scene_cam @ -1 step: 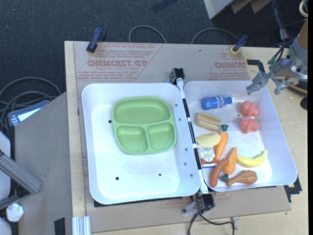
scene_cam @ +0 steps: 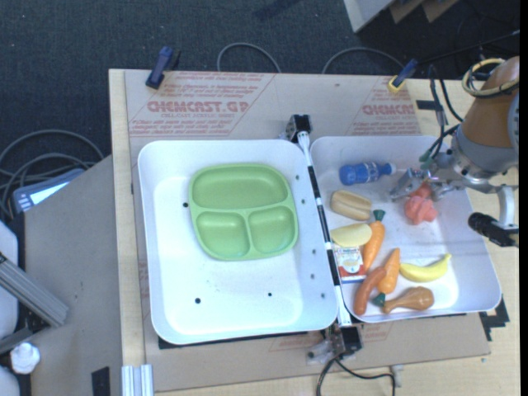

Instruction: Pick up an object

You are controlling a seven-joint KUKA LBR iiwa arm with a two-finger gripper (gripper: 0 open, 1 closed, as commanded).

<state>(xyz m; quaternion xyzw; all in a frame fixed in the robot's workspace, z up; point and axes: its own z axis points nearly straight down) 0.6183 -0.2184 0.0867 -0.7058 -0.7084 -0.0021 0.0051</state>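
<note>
Two white bins side by side on the bench: left bin [scene_cam: 165,304] carrying one green divided plate [scene_cam: 243,210] toward its far edge; right bin [scene_cam: 483,291] carrying the rest. Counted there: one blue bottle [scene_cam: 364,172] near the far edge, lying with long axis along that edge; one bread roll [scene_cam: 351,205] and one pale wedge [scene_cam: 351,235] by the left wall; two carrots [scene_cam: 374,244] [scene_cam: 381,275], slanted; one banana [scene_cam: 426,269]; one brown drumstick [scene_cam: 407,300] at the near edge; one pink lumpy item [scene_cam: 421,209] toward the right wall, no clear long axis. Gripper [scene_cam: 419,181] lowered just above the pink item, apparently touching its top; finger spread cannot be told; nothing seen held.
</note>
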